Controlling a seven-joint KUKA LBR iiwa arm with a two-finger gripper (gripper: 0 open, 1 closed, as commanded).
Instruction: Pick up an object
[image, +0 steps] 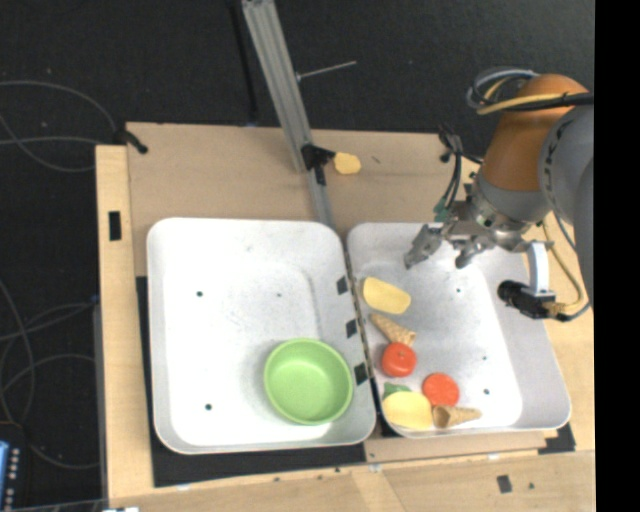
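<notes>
Yellow block, the nearest candidate for the pick, lies at the far-left part of the right bin, close to the wall shared with the left bin. Camera view: my gripper hangs over the far part of the right bin with its two fingers spread and nothing between them. The yellow block sits to the left of and nearer than my fingertips, a short way apart, not touching. Just near of the block lies a small ice-cream cone, then a red tomato-like ball; further near are a second red ball, a pale yellow lemon-like piece and another cone. A green bowl rests in the left bin. Risks, as I judge them: the block lies close to the bin wall, so a descending finger could strike the rim or pinch against it; its rounded, low shape may slip out as I close; and the cone alongside could be nudged or caught instead.
</notes>
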